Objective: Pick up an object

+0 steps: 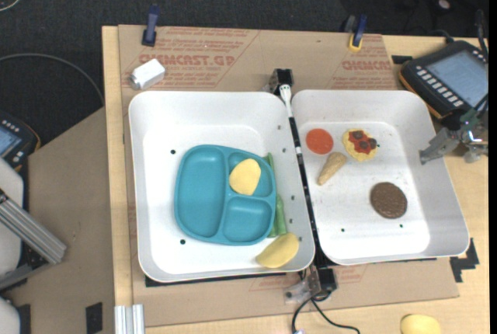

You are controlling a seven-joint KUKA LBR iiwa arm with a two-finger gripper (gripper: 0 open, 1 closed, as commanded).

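Note:
The right bin [419,239] holds a red round disc [319,140], a small yellow pastry with red topping [361,144], a tan cone [331,167] and a brown round cookie [387,200]. In the left bin [155,247] lies a teal divided plate [208,196] with a yellow lump [245,177] on it. A yellow slice [278,251] rests at that bin's front right corner, and a green strip [276,204] shows along the plate's right side. My gripper [453,142] hangs over the right bin's right rim, apart from every object, with nothing seen in it.
A black pendant with a screen [454,80] lies behind the gripper at the right. A small white block [147,74] sits on the cardboard behind the left bin. Blue clamps [151,26] [356,31] hold the board's far edge. A yellow object [419,323] lies at the bottom right.

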